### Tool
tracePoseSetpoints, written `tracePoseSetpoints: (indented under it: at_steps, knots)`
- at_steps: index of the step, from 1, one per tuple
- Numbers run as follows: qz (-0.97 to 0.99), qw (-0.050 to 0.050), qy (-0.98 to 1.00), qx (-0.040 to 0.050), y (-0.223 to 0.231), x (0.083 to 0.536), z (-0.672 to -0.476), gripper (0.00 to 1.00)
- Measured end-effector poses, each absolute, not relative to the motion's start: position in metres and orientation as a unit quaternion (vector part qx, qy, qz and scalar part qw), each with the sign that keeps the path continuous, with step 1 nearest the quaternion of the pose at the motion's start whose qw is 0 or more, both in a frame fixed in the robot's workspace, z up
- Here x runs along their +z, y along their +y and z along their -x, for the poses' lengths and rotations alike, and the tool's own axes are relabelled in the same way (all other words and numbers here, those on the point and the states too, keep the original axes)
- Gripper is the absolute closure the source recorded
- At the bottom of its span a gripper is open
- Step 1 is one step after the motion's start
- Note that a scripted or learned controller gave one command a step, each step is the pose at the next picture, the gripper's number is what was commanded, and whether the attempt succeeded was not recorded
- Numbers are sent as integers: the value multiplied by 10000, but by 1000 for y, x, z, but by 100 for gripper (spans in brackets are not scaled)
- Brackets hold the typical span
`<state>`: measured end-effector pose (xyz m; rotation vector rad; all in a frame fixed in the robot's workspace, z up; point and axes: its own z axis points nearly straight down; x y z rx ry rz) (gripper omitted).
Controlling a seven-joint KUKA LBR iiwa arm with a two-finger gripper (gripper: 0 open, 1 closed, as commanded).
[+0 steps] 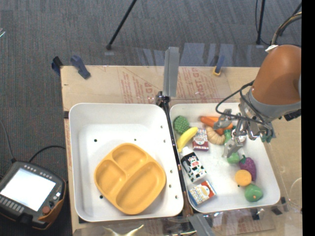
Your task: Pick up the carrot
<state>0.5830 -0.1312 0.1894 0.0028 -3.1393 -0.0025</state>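
The carrot [210,120] is orange and lies near the back of the right bin [272,181], pointing left, with its right end hidden by the wrist hardware. My gripper [233,149] hangs low in the same bin, to the right of and in front of the carrot. It is just above a small green vegetable [234,158] and nothing is visibly held. The arm's orange band [278,75] looms over the bin's back right corner.
Around the carrot lie a green bumpy vegetable [181,124], a banana [187,137], a bread roll [215,136] and a small carton [200,140]. Nearer the front are a cow-patterned carton [193,167], a snack box [202,192], an eggplant [247,166], an orange [242,177] and a green fruit [253,193]. The left bin [83,132] holds a yellow divided plate [130,177].
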Motion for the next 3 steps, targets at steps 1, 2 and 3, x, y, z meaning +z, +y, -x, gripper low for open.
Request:
tracePoseSetpoints:
  at_steps: [1,2,3]
  knots:
    - [-122,44,-9999,-16,-188,122,-564,0]
    - [-917,30,-9958,-25,-212,84,-486,0]
    - [-946,20,-9955,-34,-209,94,-488,100]
